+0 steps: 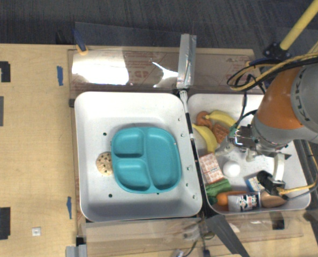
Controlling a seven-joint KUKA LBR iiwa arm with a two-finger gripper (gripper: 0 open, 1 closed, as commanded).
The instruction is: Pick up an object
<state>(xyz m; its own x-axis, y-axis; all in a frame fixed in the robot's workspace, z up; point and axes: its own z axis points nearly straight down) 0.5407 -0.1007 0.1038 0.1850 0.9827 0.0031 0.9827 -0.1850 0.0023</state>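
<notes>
- Plywood bench [30,143] carries two white bins side by side, so that things can be lifted from one to the other.
- Along the near edge of the right bin [218,101] a bottle [244,201] lies on its side, with a carrot [222,198] and a green vegetable [217,187] crowded at the near left corner.
- Mid-bin, a white ball [232,169] sits just beside a pink packet [210,167]. The gripper [242,143] hangs close over the ball, which looks like the likeliest target; open or closed, I cannot tell, and nothing is seen in its hold.
- In the left bin [95,116] a teal divided plate [146,158] fills the middle, with a cookie [104,163] touching its left rim.
- Toward the right bin's far left corner, bananas [204,135] lie against a brown toy [212,123].
</notes>
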